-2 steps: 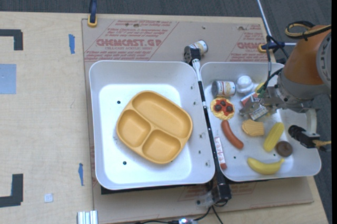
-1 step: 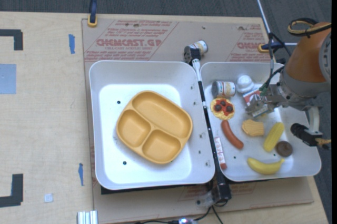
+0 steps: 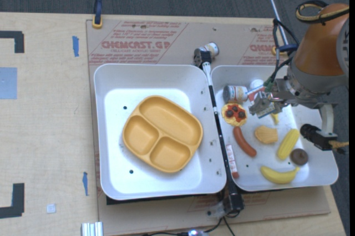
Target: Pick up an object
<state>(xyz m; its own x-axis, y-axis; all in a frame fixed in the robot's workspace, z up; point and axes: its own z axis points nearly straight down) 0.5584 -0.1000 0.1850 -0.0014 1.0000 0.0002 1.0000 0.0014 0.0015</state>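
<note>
Down at the near edge of the right bin [image 3: 327, 174] lies a toy banana [image 3: 279, 175], curved along the front wall, with a small brown round piece [image 3: 299, 156] just beyond its right end. Moving up, a corn cob [image 3: 287, 143] stands on a slant, and beside it to the left sits a golden nugget-like piece [image 3: 266, 135]. Left again, a red sausage [image 3: 244, 141] lies on a diagonal near the divider. Over in the left bin [image 3: 105, 118], a yellow three-compartment plate [image 3: 162, 133] sits in the middle, tilted slightly askew. Back to the right: a little pizza round [image 3: 234, 113] with dark toppings sits above the sausage, and past that a small can [image 3: 235, 93] lies on its side near the far wall. The gripper [image 3: 263, 107] hangs low over this bin, just right of the pizza round, the grey and orange arm [image 3: 321, 51] behind it. Whether its fingers are spread or closed, I cannot tell.
</note>
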